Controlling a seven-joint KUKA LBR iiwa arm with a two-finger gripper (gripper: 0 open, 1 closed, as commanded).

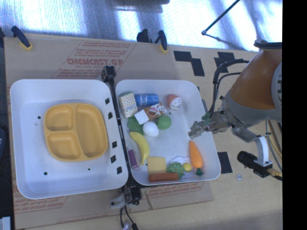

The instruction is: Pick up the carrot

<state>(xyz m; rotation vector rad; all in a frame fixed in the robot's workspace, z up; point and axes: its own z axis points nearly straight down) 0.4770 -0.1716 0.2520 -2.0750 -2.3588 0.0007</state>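
Carrot (195, 155) lies loose near the right wall of the right-hand bin (207, 110), leaf end toward the near corner, beside a broccoli piece (175, 168) and a yellow block (156, 164). The gripper (196, 128) hovers just above its orange tip; I cannot tell how it is set. Risk: so close to the wall, a descent may strike the rim or nudge the carrot away.

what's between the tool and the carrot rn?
Camera view: just bare white bin floor between the tool and the carrot; the tool sits just above the carrot's upper end.
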